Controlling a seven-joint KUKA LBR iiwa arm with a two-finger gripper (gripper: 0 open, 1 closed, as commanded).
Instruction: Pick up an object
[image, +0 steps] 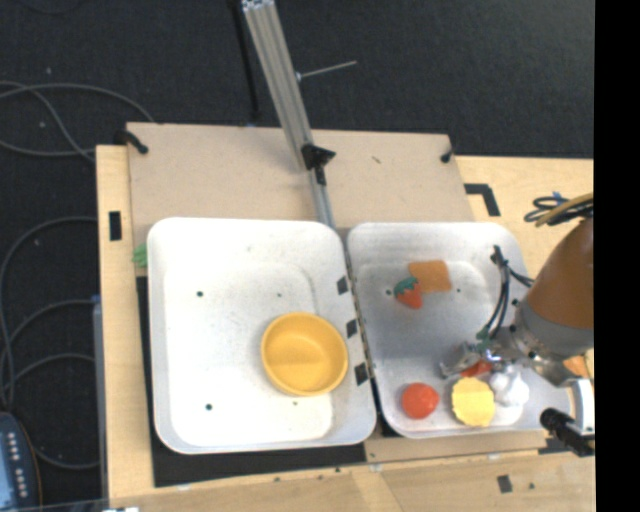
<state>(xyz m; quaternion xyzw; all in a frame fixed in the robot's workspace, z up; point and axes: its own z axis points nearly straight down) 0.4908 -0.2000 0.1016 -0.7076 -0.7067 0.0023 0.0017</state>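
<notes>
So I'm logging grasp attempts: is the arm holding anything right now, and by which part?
Cannot be told. The gripper is low in the right bin, among the yellow object and a small red piece; no hold is visible.

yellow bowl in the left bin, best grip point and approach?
Pinch the yellow bowl on its rim, coming straight down from above. It sits upright and open, so one finger can go inside the wall and one outside. The rim facing the middle of the left bin looks safest; the opposite side sits close to the bin's wall.

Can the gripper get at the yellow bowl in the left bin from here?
Probably yes: the yellow bowl sits alone in the left bin, open from above; the gripper must cross from the right bin.
</notes>
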